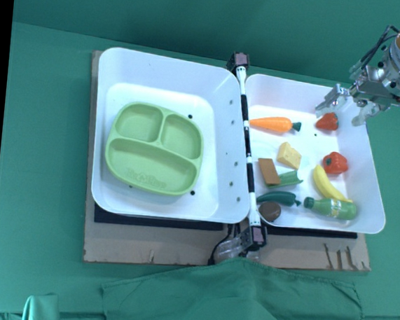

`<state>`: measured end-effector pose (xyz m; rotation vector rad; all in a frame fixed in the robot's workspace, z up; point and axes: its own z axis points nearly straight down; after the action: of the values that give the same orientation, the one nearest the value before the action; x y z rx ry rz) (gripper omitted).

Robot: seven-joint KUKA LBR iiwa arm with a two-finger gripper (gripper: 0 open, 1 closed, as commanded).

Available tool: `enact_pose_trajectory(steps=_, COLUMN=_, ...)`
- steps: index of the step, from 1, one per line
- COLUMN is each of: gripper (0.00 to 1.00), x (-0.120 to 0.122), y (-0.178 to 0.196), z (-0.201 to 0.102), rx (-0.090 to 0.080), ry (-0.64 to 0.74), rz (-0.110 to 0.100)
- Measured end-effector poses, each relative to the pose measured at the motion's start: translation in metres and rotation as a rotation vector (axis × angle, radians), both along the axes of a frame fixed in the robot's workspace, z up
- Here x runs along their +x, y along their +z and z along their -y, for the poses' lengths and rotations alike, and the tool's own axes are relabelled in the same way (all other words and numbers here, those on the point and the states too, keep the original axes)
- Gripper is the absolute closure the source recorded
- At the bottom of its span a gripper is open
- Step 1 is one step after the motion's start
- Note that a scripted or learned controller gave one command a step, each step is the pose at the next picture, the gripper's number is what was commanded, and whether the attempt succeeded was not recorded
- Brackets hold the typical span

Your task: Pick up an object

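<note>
Claw [347, 105] of the grey arm with its orange band hangs at the upper right of the frame, over the far right corner of the right shallow white bin [371, 181], its two fingers spread apart with nothing between them. Just below it and slightly left lies a small red strawberry-shaped toy [327, 121], near but not touching the fingers. Further left in the same bin sits an orange plastic carrot with a green tip [274, 124]. Toward the middle lie a yellow cheese wedge [290, 156], a brown block [268, 171] and a red toy pepper [335, 162]. Along the lower part of the bin lie a yellow banana [326, 184], a green bottle with a yellow label [332, 208], a dark green chilli-shaped toy [277, 197] and a round brown piece [269, 211]. The left white bin [219, 87] holds a light green divided plastic plate [155, 148]. Both bins rest on the green-covered desk [40, 140].
</note>
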<state>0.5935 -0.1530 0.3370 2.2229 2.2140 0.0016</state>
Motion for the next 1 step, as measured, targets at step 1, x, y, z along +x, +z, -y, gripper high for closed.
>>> enact_pose_trajectory(steps=1, gripper=0.0, x=-0.0064, y=-0.0581, z=-0.0005, rx=0.001, ry=-0.001, rz=-0.005)
